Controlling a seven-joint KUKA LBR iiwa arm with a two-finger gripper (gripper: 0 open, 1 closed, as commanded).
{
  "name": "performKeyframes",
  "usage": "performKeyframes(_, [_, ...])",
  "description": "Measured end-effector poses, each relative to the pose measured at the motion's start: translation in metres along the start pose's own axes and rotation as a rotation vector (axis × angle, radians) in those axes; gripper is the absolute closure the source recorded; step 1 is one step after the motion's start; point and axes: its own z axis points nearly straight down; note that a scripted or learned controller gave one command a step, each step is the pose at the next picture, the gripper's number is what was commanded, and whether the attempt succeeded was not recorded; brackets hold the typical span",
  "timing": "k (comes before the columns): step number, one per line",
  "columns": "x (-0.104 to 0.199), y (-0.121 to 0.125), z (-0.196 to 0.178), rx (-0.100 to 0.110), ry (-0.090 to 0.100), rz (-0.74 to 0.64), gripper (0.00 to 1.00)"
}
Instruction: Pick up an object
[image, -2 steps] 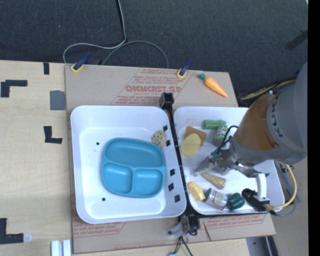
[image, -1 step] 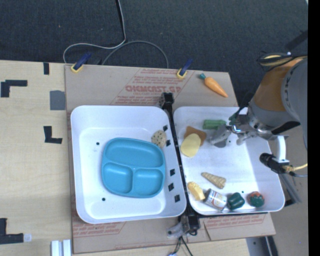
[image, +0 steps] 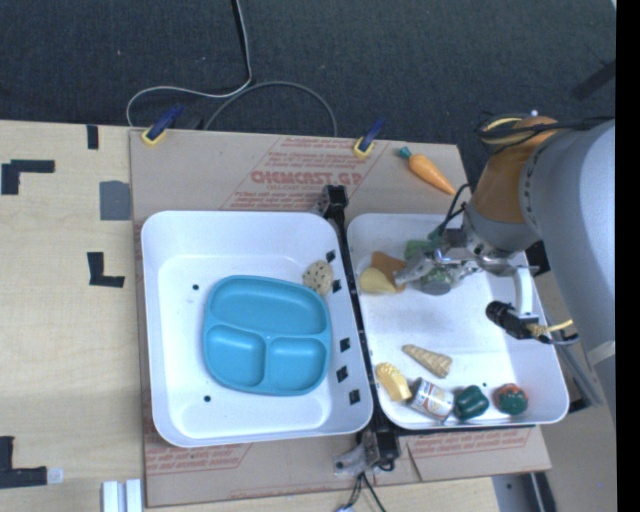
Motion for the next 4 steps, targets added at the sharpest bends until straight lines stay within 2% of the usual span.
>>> performKeyframes(1, [0.051, 0.041, -0.001, 0.014, 0.001, -0.001, 0.0])
performKeyframes(2, [0.036, 0.024, -0.003, -0.003, 0.0, 0.001, 0.0])
performKeyframes(3, [0.052, 0.041, -0.001, 0.012, -0.001, 0.003, 0.0])
performKeyframes(4, [0.031, 0.03, -0.003, -0.002, 0.0, 0.001, 0.0])
